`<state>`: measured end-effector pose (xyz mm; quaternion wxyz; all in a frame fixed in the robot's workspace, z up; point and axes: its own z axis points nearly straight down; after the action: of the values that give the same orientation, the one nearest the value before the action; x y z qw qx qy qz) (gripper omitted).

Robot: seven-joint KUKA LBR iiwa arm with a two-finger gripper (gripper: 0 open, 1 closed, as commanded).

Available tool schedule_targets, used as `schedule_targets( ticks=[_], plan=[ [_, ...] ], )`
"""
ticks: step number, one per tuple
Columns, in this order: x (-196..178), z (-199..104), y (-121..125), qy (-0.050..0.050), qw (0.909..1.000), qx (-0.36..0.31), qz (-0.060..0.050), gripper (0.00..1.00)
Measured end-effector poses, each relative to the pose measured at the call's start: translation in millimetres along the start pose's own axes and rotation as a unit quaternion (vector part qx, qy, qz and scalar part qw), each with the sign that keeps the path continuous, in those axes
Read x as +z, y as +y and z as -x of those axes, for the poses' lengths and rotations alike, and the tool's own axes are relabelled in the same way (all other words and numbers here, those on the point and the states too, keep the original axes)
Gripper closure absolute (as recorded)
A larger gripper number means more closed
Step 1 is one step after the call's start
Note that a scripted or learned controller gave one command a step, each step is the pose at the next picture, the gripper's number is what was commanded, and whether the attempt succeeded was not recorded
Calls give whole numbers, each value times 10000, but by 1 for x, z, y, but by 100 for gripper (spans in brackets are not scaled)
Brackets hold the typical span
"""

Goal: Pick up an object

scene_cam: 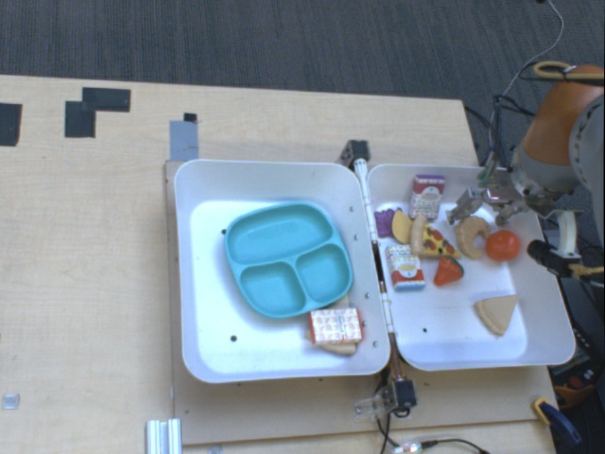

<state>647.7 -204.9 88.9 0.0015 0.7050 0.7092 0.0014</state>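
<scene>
1. Gripper [475, 203]: fingers spread, holding nothing, just above the bagel [470, 235].
2. Tomato [503, 245]: touching the bagel's right side.
3. Pizza slice [434, 242]: just left of the bagel.
4. Blue tray [287, 258]: well left of the bagel, in the left bin [203, 348].

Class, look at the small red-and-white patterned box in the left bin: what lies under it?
Under the patterned box a tan, bread-like piece pokes out at its lower edge, near the teal tray. How far it extends beneath the box is covered.
</scene>
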Motion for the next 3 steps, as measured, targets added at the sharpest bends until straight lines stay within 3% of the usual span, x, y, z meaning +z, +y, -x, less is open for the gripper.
schedule_targets(
  ticks=[1,2,3],
  plan=[
    [-12,0,2,-11,10000,-17,22,100],
    [-12,0,1,-10,10000,-20,19,0],
    [-24,-1,3,-17,10000,-37,43,100]
  ],
)
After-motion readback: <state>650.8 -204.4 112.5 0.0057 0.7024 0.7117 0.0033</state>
